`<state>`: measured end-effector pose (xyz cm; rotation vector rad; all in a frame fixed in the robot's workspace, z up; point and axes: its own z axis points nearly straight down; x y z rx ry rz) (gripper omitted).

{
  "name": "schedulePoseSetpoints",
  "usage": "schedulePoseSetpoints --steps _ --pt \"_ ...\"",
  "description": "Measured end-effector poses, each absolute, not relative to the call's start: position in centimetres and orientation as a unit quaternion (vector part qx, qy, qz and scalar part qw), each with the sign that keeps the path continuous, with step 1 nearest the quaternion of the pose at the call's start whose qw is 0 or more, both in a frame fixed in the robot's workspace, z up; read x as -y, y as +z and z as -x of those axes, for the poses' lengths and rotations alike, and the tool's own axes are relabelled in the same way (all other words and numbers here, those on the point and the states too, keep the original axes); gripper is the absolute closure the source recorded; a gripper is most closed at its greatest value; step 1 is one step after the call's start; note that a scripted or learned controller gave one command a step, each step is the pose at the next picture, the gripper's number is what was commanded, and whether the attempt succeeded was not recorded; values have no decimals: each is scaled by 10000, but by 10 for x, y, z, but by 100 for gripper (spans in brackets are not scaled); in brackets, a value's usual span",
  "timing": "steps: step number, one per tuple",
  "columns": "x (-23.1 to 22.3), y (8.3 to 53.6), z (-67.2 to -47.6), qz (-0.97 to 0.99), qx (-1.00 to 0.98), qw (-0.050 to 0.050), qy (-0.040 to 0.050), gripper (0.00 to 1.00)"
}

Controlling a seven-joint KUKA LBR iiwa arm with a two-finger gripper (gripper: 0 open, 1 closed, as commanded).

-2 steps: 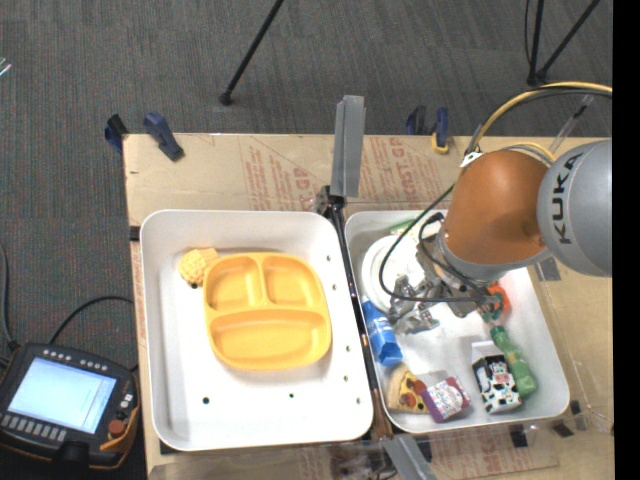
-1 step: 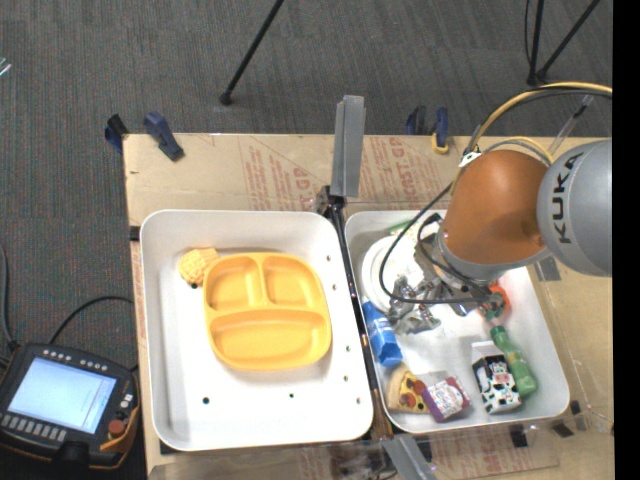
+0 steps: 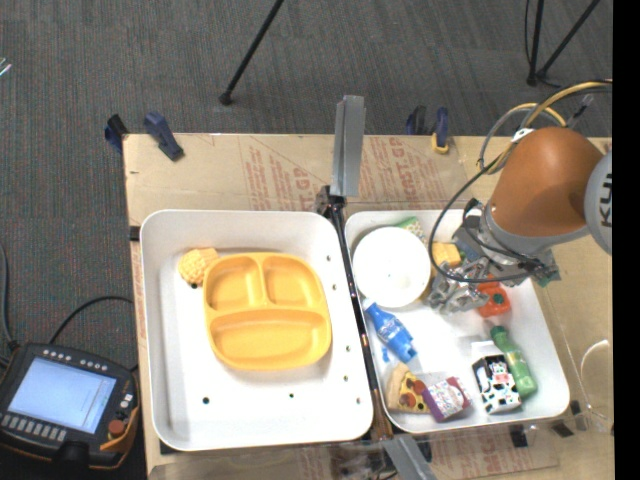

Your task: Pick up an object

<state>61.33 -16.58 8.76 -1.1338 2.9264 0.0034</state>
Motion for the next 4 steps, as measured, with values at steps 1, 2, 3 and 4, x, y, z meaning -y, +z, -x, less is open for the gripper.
schedulePoseSetpoints --steps 1,2,3,4 --pt "166 98 -614 3567 -9342 41 28 100" --pt "127 88 -645 3192 -9477 4 -1 100" --pt "134 88 -642 3165 -9486 -55 -25 0" --pt "107 87 -577 2848 -9586 3 15 0"
